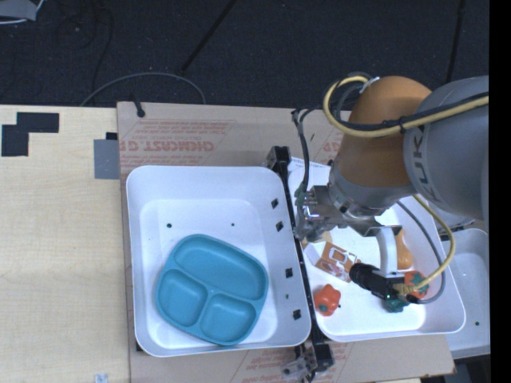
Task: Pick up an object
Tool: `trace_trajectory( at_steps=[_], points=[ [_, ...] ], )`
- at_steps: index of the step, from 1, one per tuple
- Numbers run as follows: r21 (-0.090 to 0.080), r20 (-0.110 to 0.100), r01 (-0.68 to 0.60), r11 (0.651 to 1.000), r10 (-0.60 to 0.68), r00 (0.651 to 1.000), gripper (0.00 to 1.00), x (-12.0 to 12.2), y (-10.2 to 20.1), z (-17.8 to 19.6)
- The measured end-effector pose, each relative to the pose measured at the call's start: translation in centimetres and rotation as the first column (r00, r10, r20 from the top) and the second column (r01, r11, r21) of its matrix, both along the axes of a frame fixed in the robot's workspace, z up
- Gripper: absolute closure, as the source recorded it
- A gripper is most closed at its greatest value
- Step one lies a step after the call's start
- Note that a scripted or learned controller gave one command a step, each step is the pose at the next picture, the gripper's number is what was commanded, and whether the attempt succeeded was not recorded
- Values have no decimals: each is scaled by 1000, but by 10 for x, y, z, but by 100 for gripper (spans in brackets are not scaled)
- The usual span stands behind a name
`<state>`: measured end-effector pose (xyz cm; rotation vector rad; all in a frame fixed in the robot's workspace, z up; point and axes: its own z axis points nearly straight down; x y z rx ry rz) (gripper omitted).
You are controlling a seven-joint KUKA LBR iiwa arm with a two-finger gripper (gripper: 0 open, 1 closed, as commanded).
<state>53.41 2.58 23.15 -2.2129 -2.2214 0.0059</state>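
Note:
My gripper (pixel 318 223) hangs low over the left part of the right bin (pixel 447 319), under the grey and orange arm, which hides much of it. Just below it lies a flat orange and white packet (pixel 337 260). A small red-orange object (pixel 326 298) rests near the bin's front left corner. An orange piece (pixel 404 254) and a white piece (pixel 386 247) lie to the right, with a small green and orange thing (pixel 412 287) in front of them. Nothing shows as held.
The left bin (pixel 152 190) holds a blue divided plate (pixel 211 288) at its front. A black clamped divider (pixel 287 238) runs between the two bins. Cardboard (pixel 200 138) lies under both, on the pale wooden bench.

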Motion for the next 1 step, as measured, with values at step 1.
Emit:
trace_trajectory(
  at_steps=[1],
  points=[
    [1,0,-1,1000,1,1000,100,-13,44,4]
  ],
)
